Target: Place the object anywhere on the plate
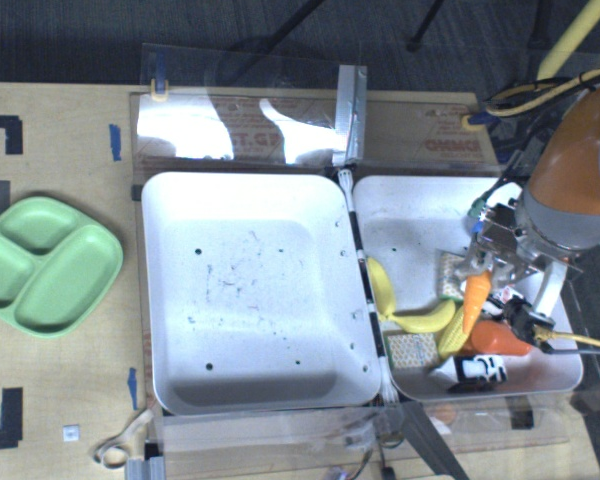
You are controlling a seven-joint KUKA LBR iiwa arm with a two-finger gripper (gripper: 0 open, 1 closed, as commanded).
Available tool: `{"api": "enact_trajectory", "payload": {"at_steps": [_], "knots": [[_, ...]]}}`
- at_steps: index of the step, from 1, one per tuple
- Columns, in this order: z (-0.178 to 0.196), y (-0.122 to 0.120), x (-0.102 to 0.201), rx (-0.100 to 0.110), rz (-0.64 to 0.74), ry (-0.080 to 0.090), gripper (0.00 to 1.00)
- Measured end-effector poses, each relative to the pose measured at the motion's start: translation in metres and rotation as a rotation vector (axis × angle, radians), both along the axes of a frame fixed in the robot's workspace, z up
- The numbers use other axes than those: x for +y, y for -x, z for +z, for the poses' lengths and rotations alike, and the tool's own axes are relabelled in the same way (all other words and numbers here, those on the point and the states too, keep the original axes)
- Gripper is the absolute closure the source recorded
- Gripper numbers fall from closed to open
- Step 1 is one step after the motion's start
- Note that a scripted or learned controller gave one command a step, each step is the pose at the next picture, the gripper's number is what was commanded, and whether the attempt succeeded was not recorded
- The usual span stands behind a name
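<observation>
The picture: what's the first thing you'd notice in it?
The green plate with three hollows stands out, alone on the wooden bench at the far left. Next comes the bright pile in the right bin: a yellow banana and an orange carrot, with the pincer just above them. The arm's orange band glows at the right.

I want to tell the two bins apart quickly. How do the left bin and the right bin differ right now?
The left bin shows a bare white floor with faint scuffs, while the right bin holds a banana, a carrot and other small items. The gripper hangs over the right bin, not the left bin. The green plate lies beside the left bin, far from the right bin. Both are shallow and white.
</observation>
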State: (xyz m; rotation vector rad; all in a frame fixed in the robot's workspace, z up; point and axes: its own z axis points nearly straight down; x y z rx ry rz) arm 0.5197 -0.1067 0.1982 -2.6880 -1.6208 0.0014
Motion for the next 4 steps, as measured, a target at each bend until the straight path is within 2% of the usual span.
{"api": "enact_trajectory", "payload": {"at_steps": [1,2,3,4], "knots": [[-0.015,0.041,0.088,0.001,0.264,0.0,1.0],[-0.014,-0.003,0.112,-0.003,0.534,0.001,1.0],[-0.014,-0.015,0.198,-0.002,0.53,0.001,1.0],[-0.014,-0.015,0.198,-0.002,0.53,0.001,0.0]]}}
